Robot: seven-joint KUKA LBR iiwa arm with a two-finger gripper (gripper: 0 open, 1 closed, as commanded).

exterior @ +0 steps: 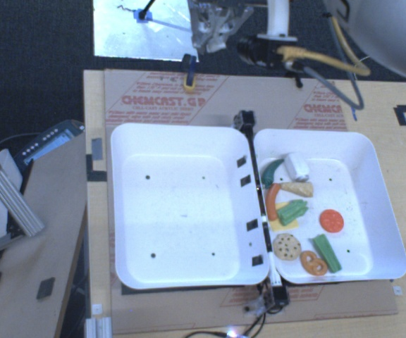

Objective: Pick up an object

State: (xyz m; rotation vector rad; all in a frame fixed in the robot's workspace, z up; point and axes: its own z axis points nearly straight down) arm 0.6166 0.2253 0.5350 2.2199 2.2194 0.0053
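Brown board (154,101) printed in red (under both bins), grey handheld controller (48,141) at left

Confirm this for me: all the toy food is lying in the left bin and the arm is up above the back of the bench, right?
Not quite. The camera view shows the toy food, including the tomato slice and pretzel, in the right bin, not the left bin. The arm is indeed above the back of the bench.

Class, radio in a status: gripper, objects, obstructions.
Gripper high beyond the bins, holding nothing. Toy foods clustered in right bin, including tomato slice and cookie. Nothing blocking them.
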